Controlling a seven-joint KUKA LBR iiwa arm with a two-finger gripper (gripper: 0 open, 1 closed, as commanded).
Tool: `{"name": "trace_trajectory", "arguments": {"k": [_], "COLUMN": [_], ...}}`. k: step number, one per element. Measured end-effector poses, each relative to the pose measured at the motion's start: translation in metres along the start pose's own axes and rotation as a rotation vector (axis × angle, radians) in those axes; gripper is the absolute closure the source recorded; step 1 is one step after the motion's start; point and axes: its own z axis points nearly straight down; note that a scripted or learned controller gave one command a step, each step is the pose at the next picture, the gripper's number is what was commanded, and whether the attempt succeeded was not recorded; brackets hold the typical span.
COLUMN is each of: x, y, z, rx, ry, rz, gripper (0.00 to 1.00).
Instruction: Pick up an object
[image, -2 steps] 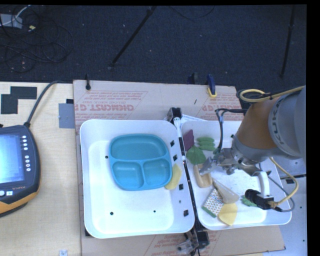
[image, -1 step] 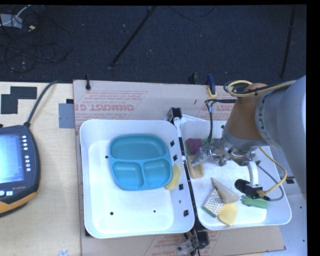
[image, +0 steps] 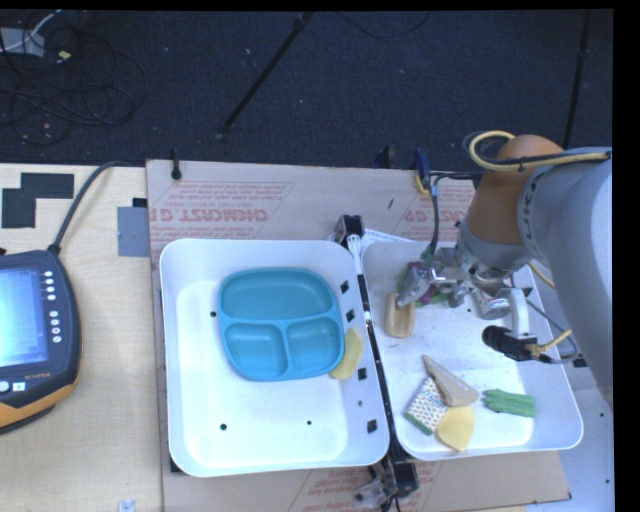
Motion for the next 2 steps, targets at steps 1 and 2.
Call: {"name": "trace_trajectory", "arguments": {"k": [1,2], "x": [-0.002,-0.001], "y": [0.010,0.011], "z": [0.003,-0.011], "rx": [-0.004,-0.004], "ry": [0.001,0.004], "rz": [-0.002,-0.007], "gripper": [0.00,1.00]}}
